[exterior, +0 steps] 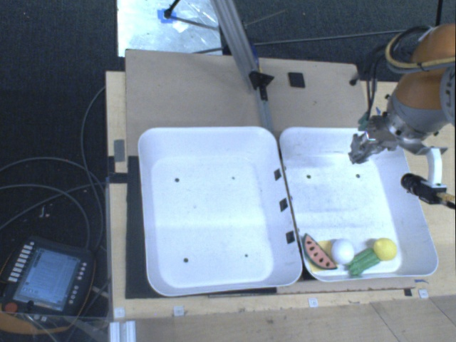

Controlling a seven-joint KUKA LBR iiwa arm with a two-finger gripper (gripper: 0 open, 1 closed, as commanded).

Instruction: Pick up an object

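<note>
Grey arm reaches over right bin (410, 212); hand (358, 149) grip state unclear.

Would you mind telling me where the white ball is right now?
The white ball lies in the right bin, along its near edge, between the watermelon slice and the green toy, with a yellow toy further right.

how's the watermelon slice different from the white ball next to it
The watermelon slice is a flat wedge, red with a green rind; the white ball is round and plain white. The slice lies at the cluster's left end, nearest the bins' shared edge; the ball sits further right. Both lie along the right bin's near wall.
</note>
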